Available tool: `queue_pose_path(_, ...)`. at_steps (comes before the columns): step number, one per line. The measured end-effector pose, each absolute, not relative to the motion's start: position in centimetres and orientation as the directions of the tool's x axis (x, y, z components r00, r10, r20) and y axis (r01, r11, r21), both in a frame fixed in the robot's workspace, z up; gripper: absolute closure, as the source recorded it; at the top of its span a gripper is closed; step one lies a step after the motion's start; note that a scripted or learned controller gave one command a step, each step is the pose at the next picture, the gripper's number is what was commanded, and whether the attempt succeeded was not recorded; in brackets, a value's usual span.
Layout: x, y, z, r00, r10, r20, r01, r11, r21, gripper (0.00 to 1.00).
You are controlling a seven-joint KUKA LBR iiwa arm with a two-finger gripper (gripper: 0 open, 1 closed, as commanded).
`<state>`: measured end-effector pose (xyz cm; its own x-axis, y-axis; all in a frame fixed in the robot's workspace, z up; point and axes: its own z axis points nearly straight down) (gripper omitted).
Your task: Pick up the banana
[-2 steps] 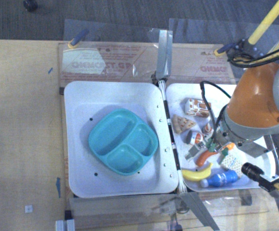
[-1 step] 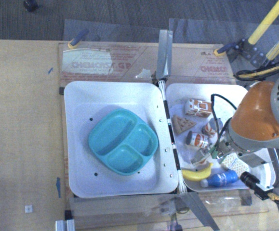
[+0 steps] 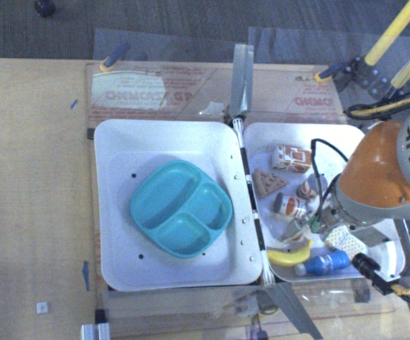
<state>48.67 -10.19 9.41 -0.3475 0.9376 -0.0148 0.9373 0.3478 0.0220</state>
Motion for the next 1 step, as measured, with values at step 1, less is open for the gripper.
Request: queue_pose_path(1,48.74,-10.39,9.49,-0.597,0.802,-0.024,0.802,0.597,0.018,0.00)
